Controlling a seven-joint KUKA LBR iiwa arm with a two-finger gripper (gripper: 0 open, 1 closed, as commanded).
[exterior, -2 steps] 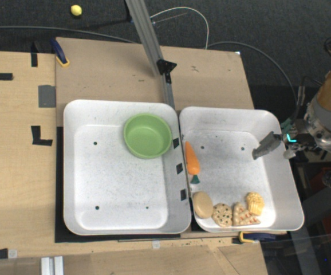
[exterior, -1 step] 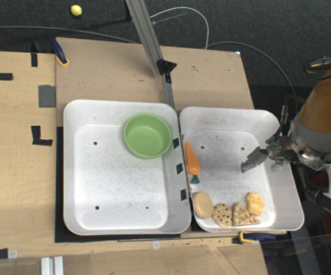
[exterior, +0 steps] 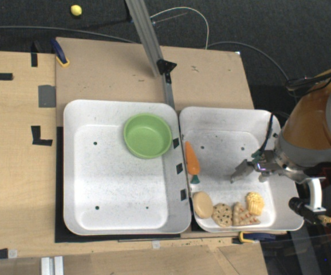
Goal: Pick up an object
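In the right bin [exterior: 223,125], my gripper [exterior: 250,174] hangs over the bare floor at the middle right. Its fingers stand open with nothing between them. One dark finger [exterior: 238,172] points down-left. An orange carrot [exterior: 193,160] lies along the bin's left wall, well to the left of the gripper. Along the front edge sit a beige egg-shaped piece [exterior: 202,204], a chocolate-chip cookie [exterior: 222,214], a pink-tan waffle-like piece [exterior: 241,216] and a yellow corn cob [exterior: 255,203]. The corn lies just below the gripper.
The left bin [exterior: 85,171] holds a green bowl [exterior: 148,135] near its back right corner. A grey metal bar [exterior: 145,30] slants down to the wall between the bins. Cables run over the dark floor behind the bench.
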